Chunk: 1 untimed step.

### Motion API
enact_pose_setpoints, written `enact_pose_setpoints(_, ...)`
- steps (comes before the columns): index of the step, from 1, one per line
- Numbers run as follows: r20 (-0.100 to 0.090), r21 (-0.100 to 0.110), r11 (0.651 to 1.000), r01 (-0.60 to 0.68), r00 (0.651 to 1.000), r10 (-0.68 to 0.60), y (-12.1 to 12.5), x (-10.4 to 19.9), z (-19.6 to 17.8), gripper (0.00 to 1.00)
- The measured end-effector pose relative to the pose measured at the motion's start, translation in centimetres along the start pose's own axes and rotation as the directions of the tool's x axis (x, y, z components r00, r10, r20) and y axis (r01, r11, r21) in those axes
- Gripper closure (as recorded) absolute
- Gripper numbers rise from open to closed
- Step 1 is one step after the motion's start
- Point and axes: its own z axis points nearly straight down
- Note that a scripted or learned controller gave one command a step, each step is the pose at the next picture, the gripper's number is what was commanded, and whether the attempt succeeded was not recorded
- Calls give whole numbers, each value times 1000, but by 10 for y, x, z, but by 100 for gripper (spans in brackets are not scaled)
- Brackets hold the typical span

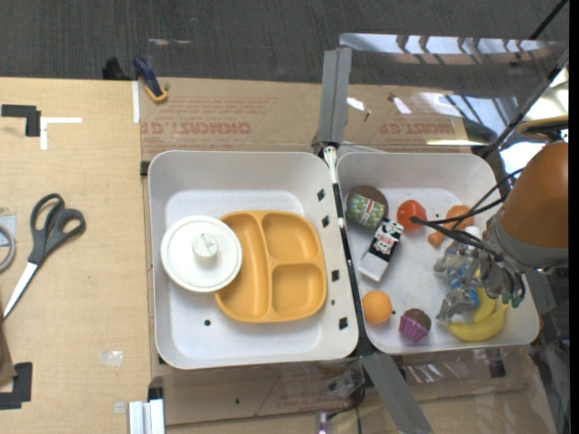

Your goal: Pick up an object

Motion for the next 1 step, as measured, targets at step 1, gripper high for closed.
enact_pose_setpoints(1,2,-1,994,-111,994,111,64,-60,0,0)
